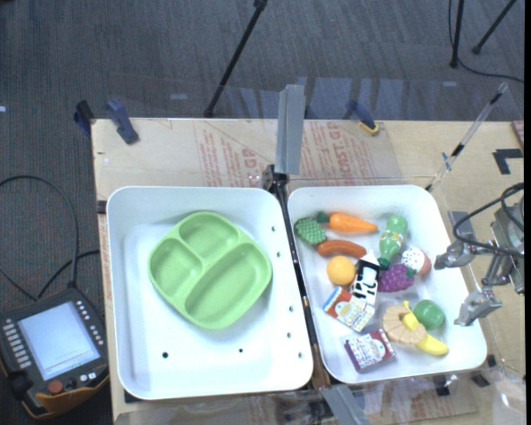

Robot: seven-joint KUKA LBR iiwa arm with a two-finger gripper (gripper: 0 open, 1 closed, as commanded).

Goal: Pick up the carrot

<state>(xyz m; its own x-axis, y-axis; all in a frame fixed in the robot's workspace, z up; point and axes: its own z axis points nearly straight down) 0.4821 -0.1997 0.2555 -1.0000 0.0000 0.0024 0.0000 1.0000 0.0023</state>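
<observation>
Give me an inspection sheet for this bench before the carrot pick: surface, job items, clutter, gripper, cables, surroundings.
Surface: bench bears two white bins side by side; left bin holds a green divided plate.
Job's things: carrot lies in the right bin near its far edge, green top toward the left bin, untouched.
Clutter: right bin crowded with toy food: orange ball, sausage, purple grapes, banana, small cartons.
Grippers: gripper at the right bin's outer rim, jaws apart with nothing between them.
Cables: black cables loop by the arm; another runs to the pendant.
Surroundings: teach pendant on the carpet, tripod legs beyond the bench.
</observation>
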